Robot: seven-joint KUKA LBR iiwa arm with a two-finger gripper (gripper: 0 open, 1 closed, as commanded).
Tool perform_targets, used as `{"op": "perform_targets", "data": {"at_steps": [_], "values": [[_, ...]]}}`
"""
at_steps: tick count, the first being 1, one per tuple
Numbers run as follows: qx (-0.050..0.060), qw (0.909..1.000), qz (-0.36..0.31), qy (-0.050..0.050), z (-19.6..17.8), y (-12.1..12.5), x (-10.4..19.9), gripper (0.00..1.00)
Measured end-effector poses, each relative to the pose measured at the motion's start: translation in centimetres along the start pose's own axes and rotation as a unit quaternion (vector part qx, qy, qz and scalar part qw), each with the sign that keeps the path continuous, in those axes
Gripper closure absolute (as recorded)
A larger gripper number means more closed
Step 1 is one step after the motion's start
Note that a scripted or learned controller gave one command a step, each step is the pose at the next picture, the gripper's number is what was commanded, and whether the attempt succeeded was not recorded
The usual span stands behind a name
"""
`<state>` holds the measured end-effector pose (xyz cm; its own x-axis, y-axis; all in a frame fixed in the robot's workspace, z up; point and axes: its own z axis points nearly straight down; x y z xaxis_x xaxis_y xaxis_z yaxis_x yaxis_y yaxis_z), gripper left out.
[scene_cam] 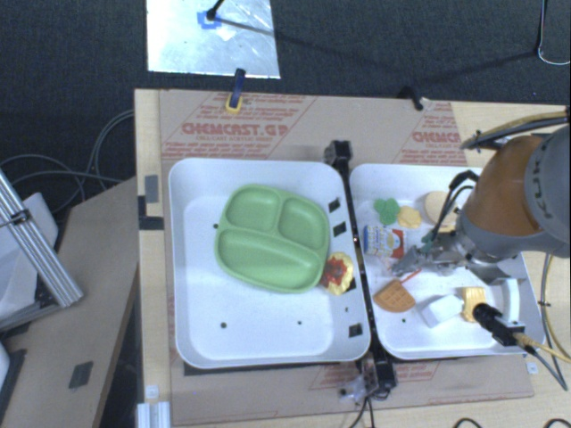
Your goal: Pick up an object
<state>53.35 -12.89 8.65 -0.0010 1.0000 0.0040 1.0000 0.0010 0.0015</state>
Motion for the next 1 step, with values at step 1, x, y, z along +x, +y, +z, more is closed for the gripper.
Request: {"op": "perform_targets", "data": {"at_steps": [1], "values": [[-0.005, 1.0000, 0.000, -0.001, -1.37, 0.31, 0.02, 1.00]]}}
